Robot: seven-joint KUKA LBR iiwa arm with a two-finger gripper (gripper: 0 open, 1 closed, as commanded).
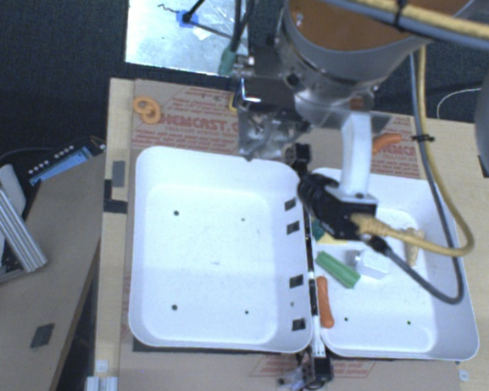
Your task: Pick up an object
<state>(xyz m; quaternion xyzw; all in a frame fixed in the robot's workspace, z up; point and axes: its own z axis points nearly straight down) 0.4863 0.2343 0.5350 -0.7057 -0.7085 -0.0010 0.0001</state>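
- Camera view: claw [267,137] hangs over the back rim of the left bin [214,256], near the gap between the two bins; its tips are blurred against dark hardware, so cannot tell how it is set. Nothing visible in it.
- Pickable things lie in the right bin [404,319]: green block [338,268] near that bin's left wall, white piece [369,265] just beside it, orange stick [324,301] along the left wall close to the divider.
- Relative to claw: all three sit toward the camera and to the view's right of it, well apart, across the divider.
- Risk, as a judgement: a straight descent from here lands on the left bin's rim or bare floor, closing on nothing.
- Risk: orange stick hugs the wall, so one side of the claw may hit the wall or the divider clips.
- Risk: green block and white piece nearly touch; a grasp could nudge one or catch both.
- Yellow hose [419,240] and black cable drape over the right bin; could snag.
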